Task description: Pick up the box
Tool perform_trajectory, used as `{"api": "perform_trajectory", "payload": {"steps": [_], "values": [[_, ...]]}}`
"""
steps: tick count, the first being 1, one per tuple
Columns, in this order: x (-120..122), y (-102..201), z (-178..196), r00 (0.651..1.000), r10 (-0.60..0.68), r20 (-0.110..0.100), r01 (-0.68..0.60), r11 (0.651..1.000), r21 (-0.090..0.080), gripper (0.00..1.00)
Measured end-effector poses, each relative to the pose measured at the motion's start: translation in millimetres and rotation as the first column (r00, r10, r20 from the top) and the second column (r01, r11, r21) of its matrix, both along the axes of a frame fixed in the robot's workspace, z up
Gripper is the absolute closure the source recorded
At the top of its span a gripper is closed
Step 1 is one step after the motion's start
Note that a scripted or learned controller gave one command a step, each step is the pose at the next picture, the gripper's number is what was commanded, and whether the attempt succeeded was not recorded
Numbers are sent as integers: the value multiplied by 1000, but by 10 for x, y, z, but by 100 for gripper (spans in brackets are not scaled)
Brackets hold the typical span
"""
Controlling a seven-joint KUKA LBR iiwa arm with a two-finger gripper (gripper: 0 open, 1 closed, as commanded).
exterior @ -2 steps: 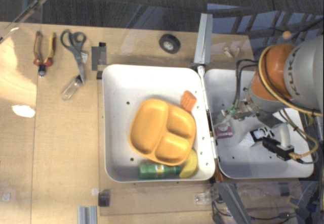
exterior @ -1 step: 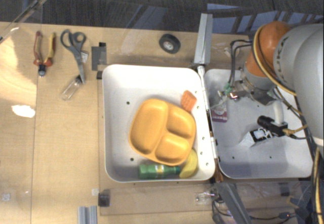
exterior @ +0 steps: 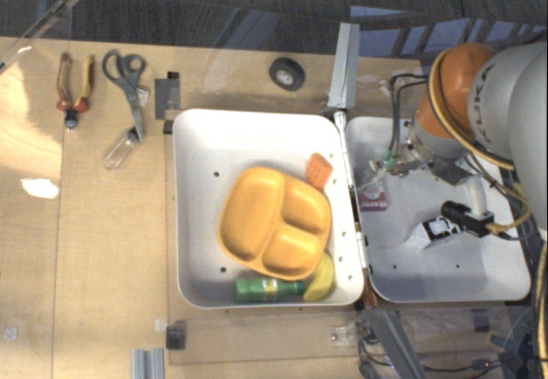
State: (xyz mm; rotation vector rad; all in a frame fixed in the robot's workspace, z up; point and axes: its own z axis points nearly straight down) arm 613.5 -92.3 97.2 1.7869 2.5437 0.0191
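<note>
**Gripper low in right bin, box at bin's left wall**

The arm [exterior: 505,103] is seen reaching in from the right, w/ its orange band [exterior: 454,78] above the wrist. The gripper [exterior: 383,165] is lowered into the right bin [exterior: 454,283], near the upper left corner. A small pinkish box [exterior: 372,196] is seen just below the gripper tip, close against the bin's left wall; whether it's touched can't be told. The claw's state can't be told at this res.

In the left bin [exterior: 197,198], a yellow compartment tray [exterior: 274,222] is laid at centre. An orange item [exterior: 318,169] is at its upper right; a green bottle [exterior: 267,287] and a yellow fruit-like item [exterior: 321,281] are tucked at its lower edge. On the bench [exterior: 86,240], pliers [exterior: 73,88], scissors [exterior: 128,91] and a tape roll [exterior: 287,73] are laid beyond the bins.
</note>
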Motion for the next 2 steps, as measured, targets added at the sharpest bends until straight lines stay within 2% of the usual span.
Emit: {"api": "perform_trajectory", "payload": {"steps": [1, 2], "values": [[-290, 1, -4, 998, -57, 0, 57, 998, 4, 0], [-1131, -76, -34, 997, 82, -7, -82, 997, 4, 0]]}}
